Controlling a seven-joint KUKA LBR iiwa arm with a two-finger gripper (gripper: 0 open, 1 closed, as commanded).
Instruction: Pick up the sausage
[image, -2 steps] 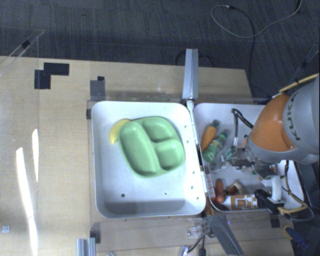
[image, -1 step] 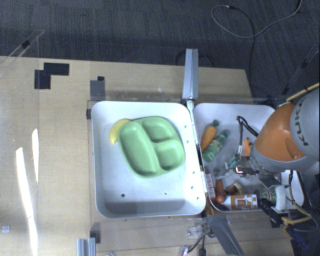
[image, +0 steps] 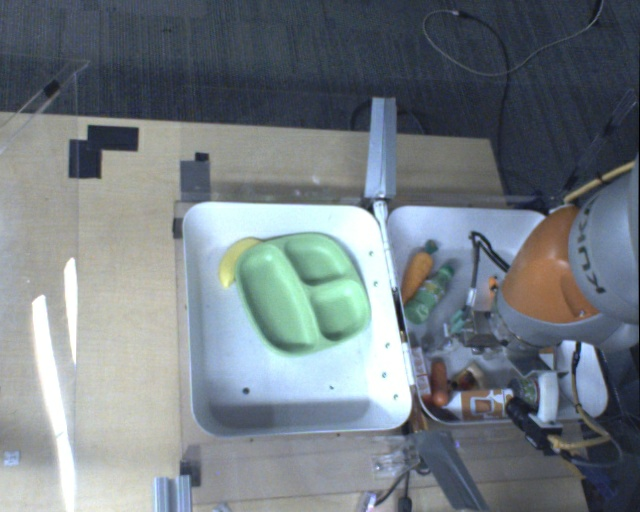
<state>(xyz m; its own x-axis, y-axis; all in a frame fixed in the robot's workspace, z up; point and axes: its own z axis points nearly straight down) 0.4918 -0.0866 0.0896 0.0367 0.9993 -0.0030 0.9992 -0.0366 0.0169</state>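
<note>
1. On the surface (image: 120, 330), the left bin (image: 215, 400) holds a green divided tray (image: 300, 290) with a banana (image: 233, 262) poking out from under its left edge.
2. In the right bin (image: 440, 222), a carrot (image: 417, 270) and a green bottle (image: 430, 292) lie side by side near the dividing wall.
3. The sausage (image: 438, 377), small and reddish, lies at the bin's front left, just beside a white bottle (image: 485, 403).
4. The claw (image: 478, 328) hangs low over the bin's middle, near the sausage; I cannot tell how it is set.
5. This looks like the approach step: next it likely needs to shift forward-left, centre over the sausage, and descend.
</note>
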